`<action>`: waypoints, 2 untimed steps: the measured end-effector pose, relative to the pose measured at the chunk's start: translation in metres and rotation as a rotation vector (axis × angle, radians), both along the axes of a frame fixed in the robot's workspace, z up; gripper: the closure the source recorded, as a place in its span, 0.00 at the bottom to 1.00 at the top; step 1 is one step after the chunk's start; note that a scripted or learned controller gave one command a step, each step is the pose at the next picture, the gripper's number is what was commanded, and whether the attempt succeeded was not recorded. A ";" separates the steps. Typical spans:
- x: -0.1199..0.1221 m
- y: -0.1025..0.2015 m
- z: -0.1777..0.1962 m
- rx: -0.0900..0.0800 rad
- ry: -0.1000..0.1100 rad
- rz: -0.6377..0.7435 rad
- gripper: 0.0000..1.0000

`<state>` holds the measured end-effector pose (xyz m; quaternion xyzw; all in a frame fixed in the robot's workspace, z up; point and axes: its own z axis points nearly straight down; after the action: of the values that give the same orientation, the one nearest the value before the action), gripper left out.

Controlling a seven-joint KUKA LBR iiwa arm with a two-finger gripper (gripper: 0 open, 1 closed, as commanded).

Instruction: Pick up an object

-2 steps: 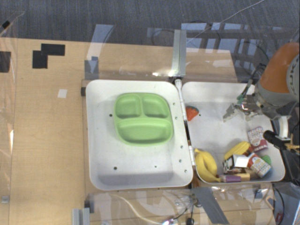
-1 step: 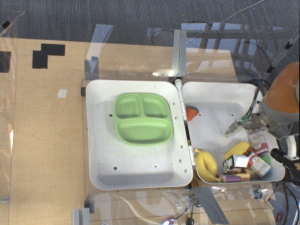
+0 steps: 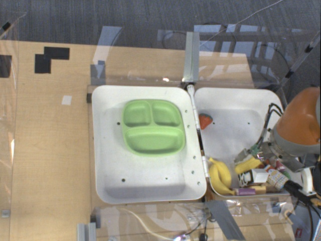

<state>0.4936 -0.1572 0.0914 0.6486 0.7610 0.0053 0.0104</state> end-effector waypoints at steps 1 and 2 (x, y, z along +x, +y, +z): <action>0.000 0.000 0.000 0.000 0.000 0.000 0.00; 0.042 0.048 -0.001 0.002 0.004 0.030 0.00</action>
<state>0.5357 -0.1090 0.0907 0.6372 0.7707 0.0051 0.0080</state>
